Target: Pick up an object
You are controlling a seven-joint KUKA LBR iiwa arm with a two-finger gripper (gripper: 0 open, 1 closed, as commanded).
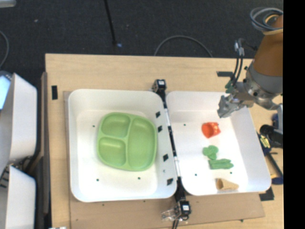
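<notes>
red object [210, 129] lies in my right bin [248, 128], jaws [225, 107] just above-right of it, opening I cannot tell | green pieces [217, 159] and tan wedge [226, 184] below it | green divided plate [127, 140] in left bin [81, 128] | wooden desk [105, 70], dark floor [71, 18] with cables

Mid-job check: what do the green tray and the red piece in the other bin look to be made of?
Green tray: probably moulded plastic; uniform pale green, smooth, soft sheen, rounded compartment ridges. Red piece: likely plastic or rubbery toy food; solid saturated colour, slightly glossy, but too small to be sure.
</notes>
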